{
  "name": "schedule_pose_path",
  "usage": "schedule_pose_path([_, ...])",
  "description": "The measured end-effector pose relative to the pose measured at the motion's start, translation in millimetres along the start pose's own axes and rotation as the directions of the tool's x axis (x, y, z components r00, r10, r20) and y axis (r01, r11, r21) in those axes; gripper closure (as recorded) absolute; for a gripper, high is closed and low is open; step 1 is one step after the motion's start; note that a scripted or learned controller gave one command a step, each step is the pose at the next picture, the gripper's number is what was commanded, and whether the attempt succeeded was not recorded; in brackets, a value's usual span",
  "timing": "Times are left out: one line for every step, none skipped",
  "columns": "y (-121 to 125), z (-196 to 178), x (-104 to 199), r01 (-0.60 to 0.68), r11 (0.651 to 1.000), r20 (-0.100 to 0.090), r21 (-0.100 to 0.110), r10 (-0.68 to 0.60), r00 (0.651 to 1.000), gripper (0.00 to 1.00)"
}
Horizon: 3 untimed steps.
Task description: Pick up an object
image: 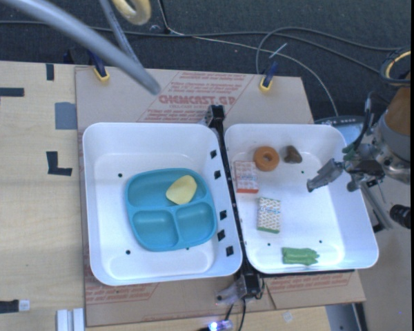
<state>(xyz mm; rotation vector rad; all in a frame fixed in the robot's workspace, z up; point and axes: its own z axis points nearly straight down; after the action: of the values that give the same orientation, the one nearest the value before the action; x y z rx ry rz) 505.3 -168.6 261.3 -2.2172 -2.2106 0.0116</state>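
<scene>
1. The gripper [329,174] sits over the right side of the right bin [359,250], reaching in from the right. One dark finger shows clearly, pointing left and down; whether the jaws are spread or pressed together I cannot tell from this angle, and nothing is visibly pinched between them.

2. Nearest the gripper, to its left at the far end of the bin, lie a small brownish lump [292,154] and an orange ring [266,158] just beside it — close together, possibly touching.

3. Further left, against the dividing wall, is a red-and-white packet [245,177]. Nearer the middle lies a patterned white-and-green packet [269,214], and near the front rim a green object [300,256].

4. The left bin [100,240] holds a blue divided tray [170,216] with a yellow piece [182,189] resting at its far edge, across the large compartment.

5. The step in hand looks like the approach — no object is chosen by contact yet. The brownish lump is the shortest reach, but its closeness to the ring risks nudging both.

6. To do it well, I would favour a target with bare floor all around, such as the patterned packet or the green object. Centre the jaws over it, align them across its narrow side, and descend straight so neither finger lands on top.

7. Flat packets may slip under the tips; the green object, being thicker, probably offers the surer pinch.
</scene>
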Motion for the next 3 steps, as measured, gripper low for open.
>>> schedule_pose_path([2,-6,0,0.004,1.0,0.003,-0.012,-0.004,1.0,0.0])
schedule_pose_path([4,57,-3,0.003,1.0,0.001,-0.007,-0.003,1.0,0.0])
schedule_pose_path([14,112,0,0.004,1.0,0.001,-0.007,-0.004,1.0,0.0])
